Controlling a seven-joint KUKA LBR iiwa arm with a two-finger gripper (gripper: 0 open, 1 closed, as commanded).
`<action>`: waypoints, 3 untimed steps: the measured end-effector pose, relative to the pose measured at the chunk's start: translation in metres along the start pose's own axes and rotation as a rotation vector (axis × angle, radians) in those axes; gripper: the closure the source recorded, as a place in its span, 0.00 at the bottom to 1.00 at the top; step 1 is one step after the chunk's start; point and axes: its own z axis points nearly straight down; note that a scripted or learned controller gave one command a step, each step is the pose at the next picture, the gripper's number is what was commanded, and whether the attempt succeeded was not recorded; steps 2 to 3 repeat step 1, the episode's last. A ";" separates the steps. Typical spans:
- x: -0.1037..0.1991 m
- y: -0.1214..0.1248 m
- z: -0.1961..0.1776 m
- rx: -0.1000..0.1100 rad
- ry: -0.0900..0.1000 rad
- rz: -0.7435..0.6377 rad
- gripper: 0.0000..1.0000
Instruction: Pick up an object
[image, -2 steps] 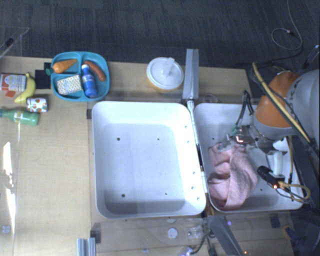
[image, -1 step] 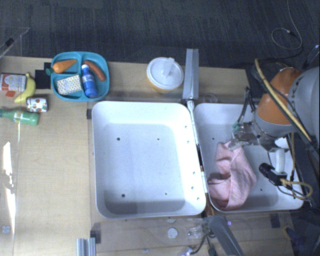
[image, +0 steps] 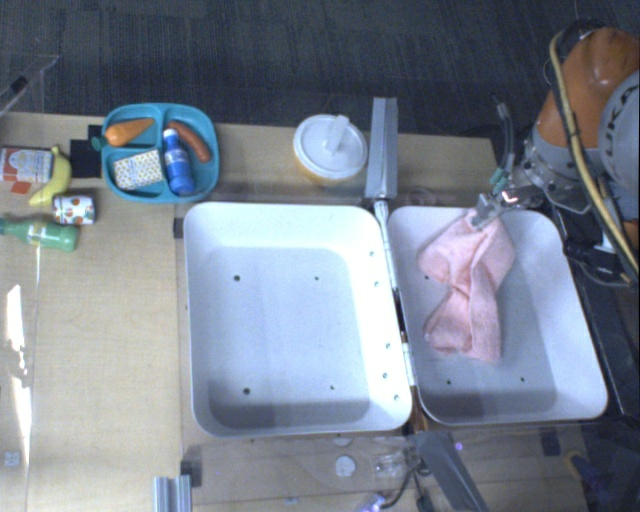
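Pale wood bench (image: 100, 330); dark, possibly carpeted floor (image: 250, 50).

A light wooden bench (image: 100, 330) carries two shallow white bins (image: 290, 320) side by side, with a blue divided tray (image: 205, 150) of toy food, a white lidded cup (image: 330, 148), a banana (image: 52, 178), a small can (image: 73, 209) and a green bottle (image: 40, 234) beyond them.

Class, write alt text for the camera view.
A robot gripper meets the top corner of a pink cloth in the right white bin. A blue divided tray sits on the bench behind.
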 end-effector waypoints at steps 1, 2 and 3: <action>0.076 -0.003 0.006 0.001 0.002 -0.071 1.00; 0.076 -0.003 0.006 0.001 0.002 -0.071 1.00; 0.076 -0.003 0.006 0.001 0.002 -0.071 1.00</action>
